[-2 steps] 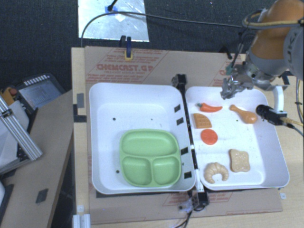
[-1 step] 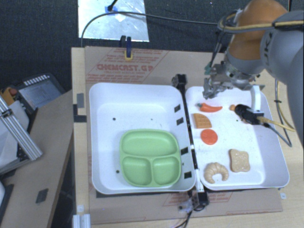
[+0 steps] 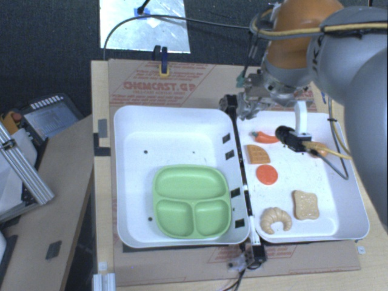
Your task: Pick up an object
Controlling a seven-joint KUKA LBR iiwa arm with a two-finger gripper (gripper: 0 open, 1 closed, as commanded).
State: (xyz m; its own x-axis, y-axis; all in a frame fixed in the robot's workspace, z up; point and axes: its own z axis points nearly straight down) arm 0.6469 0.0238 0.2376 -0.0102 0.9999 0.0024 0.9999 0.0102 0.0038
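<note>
Arm over the right bin's far edge

We see the gripper [image 3: 251, 105] above the right bin [image 3: 348, 220]; whether its jaws are open, we cannot tell. Carrot piece [image 3: 265, 137], cracker [image 3: 259, 155], tomato slice [image 3: 267, 174], toast [image 3: 305, 205] and croissant [image 3: 276, 219] lie inside.

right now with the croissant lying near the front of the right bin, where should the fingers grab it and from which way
Take the croissant across its thick middle hump, coming straight down from above. It lies flat in the right bin, curved with both tips pointing toward the front wall, so the middle is the widest, firmest part. The toast slice sits close on its right, so set the fingers front-to-back rather than side-to-side.
</note>
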